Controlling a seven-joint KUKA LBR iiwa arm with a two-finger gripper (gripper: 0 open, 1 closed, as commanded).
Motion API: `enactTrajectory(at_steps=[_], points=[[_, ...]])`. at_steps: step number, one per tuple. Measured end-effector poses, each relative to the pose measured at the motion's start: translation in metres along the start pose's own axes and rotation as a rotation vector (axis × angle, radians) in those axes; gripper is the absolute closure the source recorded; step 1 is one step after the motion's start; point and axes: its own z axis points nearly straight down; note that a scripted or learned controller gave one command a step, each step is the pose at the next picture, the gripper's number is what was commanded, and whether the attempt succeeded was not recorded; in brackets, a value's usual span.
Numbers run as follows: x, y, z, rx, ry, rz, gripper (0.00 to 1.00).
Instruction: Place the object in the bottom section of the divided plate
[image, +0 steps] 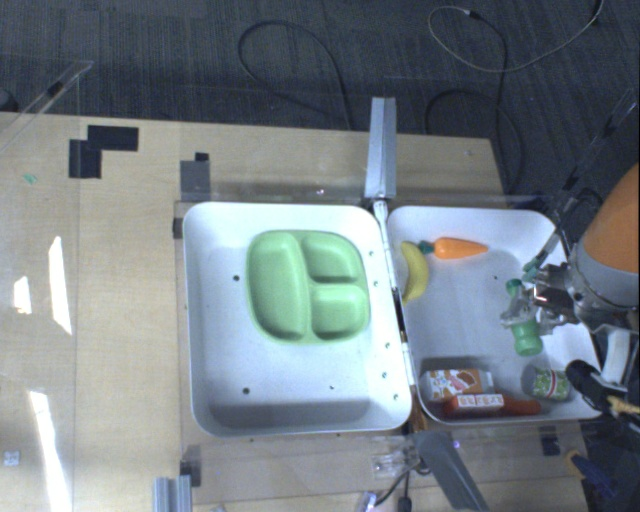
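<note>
Spanning a wooden bench (100, 300), two white bins (220, 400) sit together.

I can't read any text from my camera. Two packaged items in the right bin (470, 225) carry printing, but it is too small and blurred to make out: a small box (457, 382) with an orange and white label, and a long red packet (495, 404) with a pale strip of lettering. A green can (549, 383) beside them shows a label I can't read either.

Green divided plate (305, 285), left bin (205, 330)
</note>
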Motion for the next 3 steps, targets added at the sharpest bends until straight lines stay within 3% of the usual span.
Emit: enactTrajectory(at_steps=[1, 2, 3], points=[[0.068, 0.022, -0.032, 0.000, 0.001, -0.239, 1.00], [0.065, 0.059, 0.063, 0.002, 0.001, -0.363, 1.00], [0.077, 0.098, 0.040, -0.003, 0.000, -0.495, 1.00]])
